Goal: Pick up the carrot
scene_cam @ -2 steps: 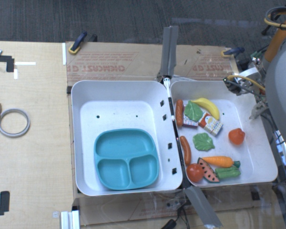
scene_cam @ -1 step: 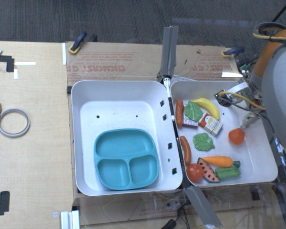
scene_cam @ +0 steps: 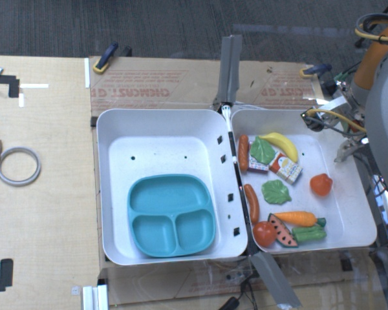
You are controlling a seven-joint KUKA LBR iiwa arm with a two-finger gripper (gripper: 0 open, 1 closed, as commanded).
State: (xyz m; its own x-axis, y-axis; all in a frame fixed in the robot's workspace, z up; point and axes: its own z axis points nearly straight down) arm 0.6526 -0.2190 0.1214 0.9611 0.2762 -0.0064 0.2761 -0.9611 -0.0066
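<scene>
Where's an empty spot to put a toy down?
Left bin: bare floor above the blue tray. Right bin: bare strip right of the tomato. Crowded by the carrot, watermelon and banana.

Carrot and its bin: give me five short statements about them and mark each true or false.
1. The carrot lies in the right bin. True.
2. The carrot sits on the teal tray. False: the tray is in the left bin, with no food on it.
3. The banana lies farther from the camera than the carrot. True.
4. The hand holds the carrot. False: the carrot rests on the bin floor, apart from the hand at the bin's right edge.
5. A watermelon slice lies beside the carrot, toward the bin's near edge. True.
</scene>
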